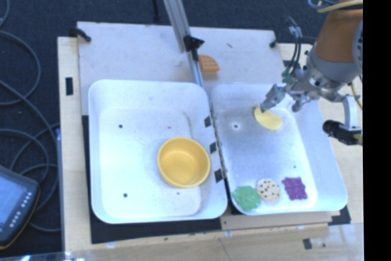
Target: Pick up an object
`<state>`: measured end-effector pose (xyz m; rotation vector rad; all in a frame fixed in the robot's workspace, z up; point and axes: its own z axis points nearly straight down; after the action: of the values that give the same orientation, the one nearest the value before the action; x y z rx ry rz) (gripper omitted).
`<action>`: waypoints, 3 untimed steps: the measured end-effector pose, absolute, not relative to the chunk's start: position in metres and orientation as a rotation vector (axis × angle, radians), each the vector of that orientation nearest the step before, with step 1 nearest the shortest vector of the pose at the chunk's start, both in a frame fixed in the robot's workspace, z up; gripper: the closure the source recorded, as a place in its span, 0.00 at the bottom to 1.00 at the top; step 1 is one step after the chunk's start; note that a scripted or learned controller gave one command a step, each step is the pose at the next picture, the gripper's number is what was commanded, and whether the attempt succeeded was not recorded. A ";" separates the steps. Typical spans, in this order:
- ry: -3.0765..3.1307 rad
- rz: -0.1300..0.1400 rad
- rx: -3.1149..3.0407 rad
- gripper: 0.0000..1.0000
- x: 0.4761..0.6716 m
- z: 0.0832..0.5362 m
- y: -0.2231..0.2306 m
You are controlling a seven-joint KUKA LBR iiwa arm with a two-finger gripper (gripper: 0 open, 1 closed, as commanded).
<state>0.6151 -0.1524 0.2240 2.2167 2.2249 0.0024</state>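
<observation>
- Nearest the lens, three small pieces line the right bin's (317,150) 6 o'clock edge: green (246,197), cookie-like (267,190), purple (295,187).
- Yellow bowl (183,161) sits at 5 o'clock in the left bin (122,107).
- Gripper (285,98), fingers spread open, hangs at 12 o'clock in the right bin, one fingertip touching the flat yellow piece (269,118), which is not gripped.

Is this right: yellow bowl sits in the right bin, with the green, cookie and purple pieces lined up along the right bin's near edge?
Not quite. The camera view shows the yellow bowl in the left bin, not the right. The rest holds: the green piece, cookie and purple piece line the right bin's near edge.
</observation>
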 end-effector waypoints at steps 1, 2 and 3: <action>2.225 0.002 2.217 0.00 0.615 0.224 -0.152; 2.223 -0.008 2.223 0.00 0.609 0.164 -0.148; 2.222 -0.007 2.223 0.00 0.606 0.113 -0.140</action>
<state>0.6060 -0.1401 0.1131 2.2230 2.2216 -0.0069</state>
